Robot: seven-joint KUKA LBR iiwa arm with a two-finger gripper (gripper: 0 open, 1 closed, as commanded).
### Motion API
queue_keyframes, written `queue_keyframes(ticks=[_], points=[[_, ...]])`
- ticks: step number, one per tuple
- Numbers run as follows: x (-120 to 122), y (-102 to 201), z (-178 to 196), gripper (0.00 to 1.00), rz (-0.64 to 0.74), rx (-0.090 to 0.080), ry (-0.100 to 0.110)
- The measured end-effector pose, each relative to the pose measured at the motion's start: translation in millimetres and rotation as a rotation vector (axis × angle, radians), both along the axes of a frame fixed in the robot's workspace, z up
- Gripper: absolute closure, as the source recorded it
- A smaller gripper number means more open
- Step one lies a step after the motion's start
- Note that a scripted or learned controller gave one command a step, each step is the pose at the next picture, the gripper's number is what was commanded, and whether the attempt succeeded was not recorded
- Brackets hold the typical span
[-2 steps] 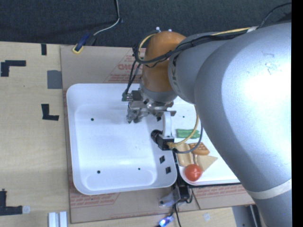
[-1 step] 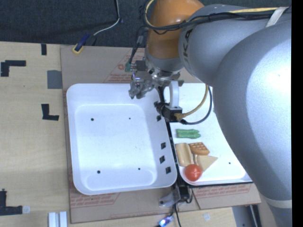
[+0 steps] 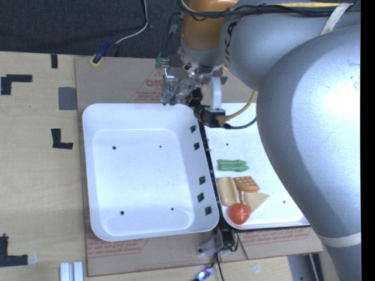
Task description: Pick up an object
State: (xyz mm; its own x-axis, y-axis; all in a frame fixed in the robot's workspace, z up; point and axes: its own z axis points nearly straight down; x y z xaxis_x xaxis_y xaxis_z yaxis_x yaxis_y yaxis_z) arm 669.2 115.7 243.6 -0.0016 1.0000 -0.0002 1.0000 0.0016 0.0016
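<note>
The gripper [image 3: 186, 92] sits in the upper middle of the frame, just under the orange band [image 3: 211, 10] of the wrist, poised over the far rim where the two bins meet; its dark metal parts are bunched together there, and whether it is open or closed cannot be told, nor is anything seen caught in it. A black fitting with a yellowish cable [image 3: 237, 119] hangs just below and to the right of it, over the top edge of the right bin. Out from there, the big grey arm [image 3: 316, 116] sweeps down the whole right side of the frame and covers much of the right bin [image 3: 234, 139]. In the strip of that bin left showing, toward the lower middle of the frame, lie the things to pick: a green pod-shaped piece [image 3: 232, 165] uppermost, then just below it a tan bread-like stick [image 3: 226, 190] beside a small brown waffle-patterned piece [image 3: 246, 184], a pale wedge [image 3: 255, 200] next to those, and a red ball [image 3: 238, 213] lowest, touching the stick and the wedge. All of them sit well apart from the gripper. The left bin [image 3: 140, 174] fills the centre-left of the frame, resting on a brown cardboard sheet [image 3: 117, 81] atop the pale wooden bench [image 3: 35, 174].
</note>
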Motion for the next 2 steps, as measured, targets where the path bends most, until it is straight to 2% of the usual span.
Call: queue_keyframes(ticks=[1,2], points=[[-2.3,84.8,-3.5,1.00,0.007,0.003,0.003],[-0.6,121.1,147.8,1.00,0.005,0.007,-0.015]])
